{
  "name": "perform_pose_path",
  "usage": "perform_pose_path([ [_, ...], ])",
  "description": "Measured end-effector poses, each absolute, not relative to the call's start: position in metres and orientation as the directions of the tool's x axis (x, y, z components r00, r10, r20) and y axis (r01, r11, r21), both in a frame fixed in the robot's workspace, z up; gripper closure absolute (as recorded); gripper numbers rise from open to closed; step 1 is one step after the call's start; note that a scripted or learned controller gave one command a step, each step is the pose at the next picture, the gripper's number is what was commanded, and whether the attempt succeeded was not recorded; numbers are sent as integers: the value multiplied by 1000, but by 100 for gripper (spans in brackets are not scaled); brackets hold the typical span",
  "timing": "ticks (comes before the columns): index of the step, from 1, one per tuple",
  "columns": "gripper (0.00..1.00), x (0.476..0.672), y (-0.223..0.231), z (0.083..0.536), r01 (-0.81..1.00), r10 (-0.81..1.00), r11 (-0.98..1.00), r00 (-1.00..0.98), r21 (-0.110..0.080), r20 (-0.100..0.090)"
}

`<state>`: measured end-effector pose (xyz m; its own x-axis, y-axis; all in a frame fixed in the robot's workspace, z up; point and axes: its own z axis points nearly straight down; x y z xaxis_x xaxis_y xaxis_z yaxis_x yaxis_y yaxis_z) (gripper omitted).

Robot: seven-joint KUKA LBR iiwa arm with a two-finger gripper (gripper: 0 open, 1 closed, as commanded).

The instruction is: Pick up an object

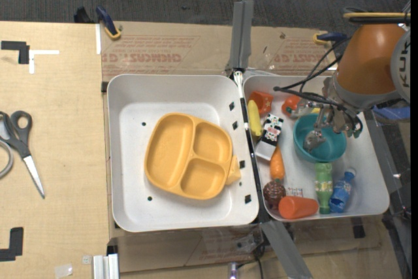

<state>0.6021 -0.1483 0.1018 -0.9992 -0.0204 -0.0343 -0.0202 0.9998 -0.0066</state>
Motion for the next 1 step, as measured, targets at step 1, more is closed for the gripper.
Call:
perform_pose_path([
  [1, 0, 625, -102, 93, -93, -93, 996, -996, -1, -7],
])
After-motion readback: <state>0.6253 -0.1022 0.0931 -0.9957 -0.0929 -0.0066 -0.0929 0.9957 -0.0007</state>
